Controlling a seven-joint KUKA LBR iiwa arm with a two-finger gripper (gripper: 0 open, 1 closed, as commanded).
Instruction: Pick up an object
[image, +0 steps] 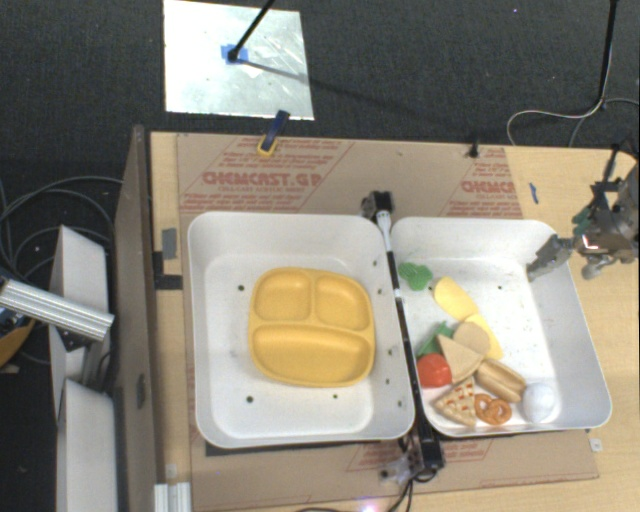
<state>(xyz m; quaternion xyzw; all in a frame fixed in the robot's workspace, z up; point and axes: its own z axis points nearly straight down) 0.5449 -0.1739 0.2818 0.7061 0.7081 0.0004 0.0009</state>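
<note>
With the gripper (575, 250) poised over the right bin's (585, 330) far rim, its opening impossible to judge, it should descend squarely on the well-separated yellow lemon (453, 296) near the divider

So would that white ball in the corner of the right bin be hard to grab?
Probably. The white ball looks round and smooth, so it may roll or slip from two fingers. It sits against the right bin wall beside the toy hot dog, leaving little finger room.

2 bins (300, 235), 1 tray (311, 326), ~9 foods (468, 352)
</note>
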